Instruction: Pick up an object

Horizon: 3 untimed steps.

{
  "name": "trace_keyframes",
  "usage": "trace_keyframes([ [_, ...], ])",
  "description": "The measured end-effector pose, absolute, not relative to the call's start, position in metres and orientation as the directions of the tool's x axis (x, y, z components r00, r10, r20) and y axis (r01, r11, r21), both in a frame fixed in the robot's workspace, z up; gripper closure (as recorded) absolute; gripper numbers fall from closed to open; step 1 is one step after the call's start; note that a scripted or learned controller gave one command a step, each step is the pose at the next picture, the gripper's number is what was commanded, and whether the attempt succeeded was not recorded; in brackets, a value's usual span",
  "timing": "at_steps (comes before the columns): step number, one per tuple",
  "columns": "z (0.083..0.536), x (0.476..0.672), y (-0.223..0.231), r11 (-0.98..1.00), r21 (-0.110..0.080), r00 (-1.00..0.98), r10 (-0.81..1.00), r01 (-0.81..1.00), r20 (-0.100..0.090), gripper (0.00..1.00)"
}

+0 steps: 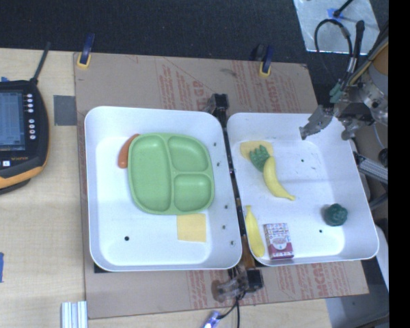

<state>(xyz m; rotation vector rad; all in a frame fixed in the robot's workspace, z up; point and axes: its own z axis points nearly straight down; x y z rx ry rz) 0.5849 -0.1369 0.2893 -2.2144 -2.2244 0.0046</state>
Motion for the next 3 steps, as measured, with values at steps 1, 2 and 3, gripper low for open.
trace_keyframes([
  [1, 0.189, 0.583, -0.096, 0.006, -0.007, -0.006, 1.0, 1.0, -0.001, 0.0],
  [2, 0.09, 0.599, -0.099, 0.005, -0.008, -0.005, 1.0, 1.0, -0.001, 0.0],
  [3, 0.102, 0.6, -0.101, 0.006, -0.007, -0.006, 1.0, 1.0, -0.004, 1.0],
])
